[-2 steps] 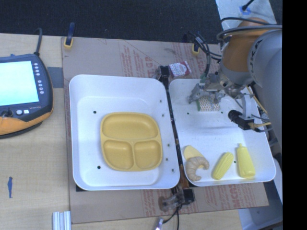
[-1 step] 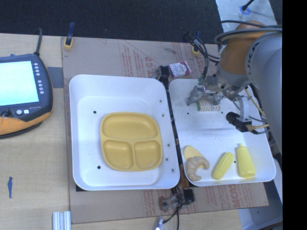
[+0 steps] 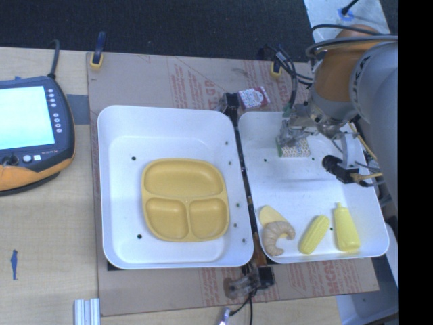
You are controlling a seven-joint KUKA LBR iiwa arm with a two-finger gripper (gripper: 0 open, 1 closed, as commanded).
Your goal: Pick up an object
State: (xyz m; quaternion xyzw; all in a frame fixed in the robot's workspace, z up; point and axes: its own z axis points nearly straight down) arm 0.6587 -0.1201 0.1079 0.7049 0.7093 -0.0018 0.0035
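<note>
While the two-finger gripper [image 3: 292,143] hangs over the right white bin [image 3: 308,171], I cannot tell its jaw opening; glossy yellow plastic corn cob [image 3: 314,234] lies apart.

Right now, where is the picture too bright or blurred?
Camera view: the left bin is washed out by glare, hiding its surface detail; the pendant screen is blown out white; the gripper looks soft and cluttered; the food casts only faint shadows.

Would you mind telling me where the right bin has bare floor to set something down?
The right bin is free in its middle, between the gripper at the back and the front row: croissant, corn cob, yellow bottle. That front edge is crowded.
</note>
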